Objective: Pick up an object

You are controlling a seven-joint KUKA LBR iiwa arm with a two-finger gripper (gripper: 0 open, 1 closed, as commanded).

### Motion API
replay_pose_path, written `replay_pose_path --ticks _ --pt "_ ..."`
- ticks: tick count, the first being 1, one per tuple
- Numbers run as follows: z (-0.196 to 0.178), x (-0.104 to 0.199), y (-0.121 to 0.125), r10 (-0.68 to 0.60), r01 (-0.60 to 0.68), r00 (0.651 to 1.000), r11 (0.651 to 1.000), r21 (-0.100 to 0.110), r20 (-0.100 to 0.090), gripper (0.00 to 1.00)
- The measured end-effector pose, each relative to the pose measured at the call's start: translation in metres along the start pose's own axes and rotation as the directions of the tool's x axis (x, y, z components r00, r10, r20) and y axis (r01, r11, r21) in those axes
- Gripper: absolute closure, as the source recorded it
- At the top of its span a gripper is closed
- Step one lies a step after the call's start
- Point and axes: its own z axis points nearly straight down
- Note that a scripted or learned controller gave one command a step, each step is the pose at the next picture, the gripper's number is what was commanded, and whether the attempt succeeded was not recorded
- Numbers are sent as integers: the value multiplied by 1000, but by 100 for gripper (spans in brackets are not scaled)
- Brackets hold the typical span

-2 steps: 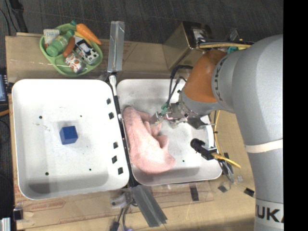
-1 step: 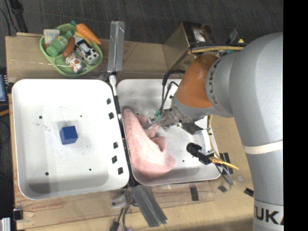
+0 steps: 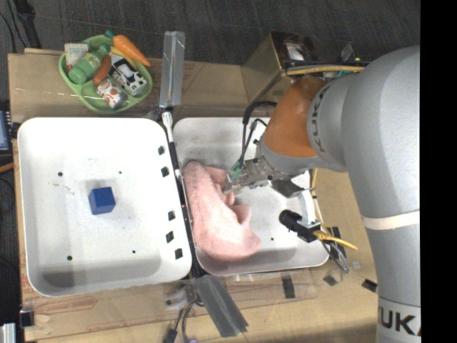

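Gripper (image 3: 234, 182) at pink towel (image 3: 214, 216) upper edge — finger state unclear. Towel soft, light, floppy — pinch raised fold.

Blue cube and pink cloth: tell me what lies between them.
In the camera view, between the blue cube and pink cloth: bare white bin floor, then the bins' adjoining walls.

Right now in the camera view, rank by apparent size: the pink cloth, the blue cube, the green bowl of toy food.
1. pink cloth, largest
2. green bowl, clearly smaller
3. blue cube, smallest
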Motion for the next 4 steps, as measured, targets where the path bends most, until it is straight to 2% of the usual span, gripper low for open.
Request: replay_pose_path --ticks 1,2,3,4 --pt "0 0 0 0 0 1000 1000 0 0 0" --pt "-12 27 24 -143 143 990 990 -4 2 0" --pt "8 26 20 -151 151 989 989 -4 2 0" --pt "-1 26 20 -154 154 988 988 -1 1 100"
